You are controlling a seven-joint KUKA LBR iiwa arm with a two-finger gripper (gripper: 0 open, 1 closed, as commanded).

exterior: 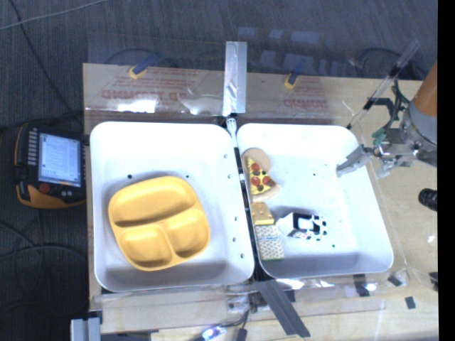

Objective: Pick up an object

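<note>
The right bin (355,254) holds three small things along its left and middle. A toy pizza slice (259,173) lies by the left wall. Below it lies a small yellow and green box (266,234). A black and white toy (308,226) sits right of the box. My gripper (350,163) hangs over the bin's upper right part, near the right wall. It is well apart from all three things, and nothing shows in it.
The left bin (114,137) holds a yellow divided plate (159,221). A handheld screen unit (51,163) lies left of the bench. Cables and the arm's wrist (409,130) crowd the area right of the right bin.
</note>
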